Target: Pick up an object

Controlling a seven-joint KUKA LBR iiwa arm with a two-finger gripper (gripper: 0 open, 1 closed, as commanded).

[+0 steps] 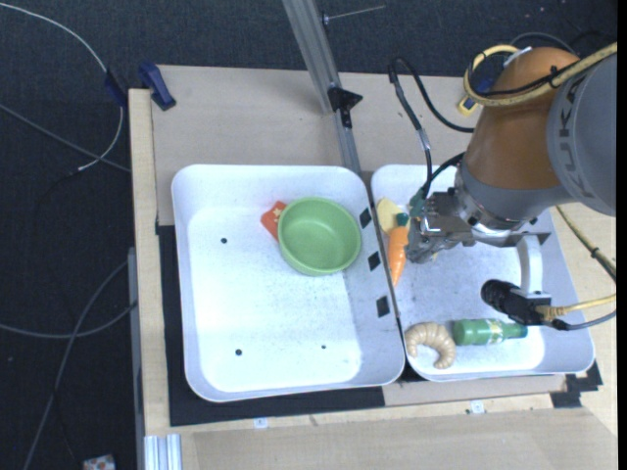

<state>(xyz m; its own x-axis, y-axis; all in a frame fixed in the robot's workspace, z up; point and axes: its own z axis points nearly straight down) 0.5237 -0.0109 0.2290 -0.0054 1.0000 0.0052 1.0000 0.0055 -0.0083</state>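
Note:
In the right bin (470, 282) an orange carrot (396, 251) lies along the left wall, with a pale yellow piece (388, 212) just behind it. My gripper (423, 245) hangs right beside the carrot, on its right, low over the bin floor. A beige croissant (432, 343) and a green bottle (484, 332) lie at the bin's front. The left bin (225, 302) holds a green bowl (317, 234) with a red-orange object (271, 217) tucked against its left rim.
The arm's grey and orange body covers the back right of the right bin. A metal post (318, 47) rises behind the two bins. A blue clamp (155, 84) sits at the bench's back left corner.

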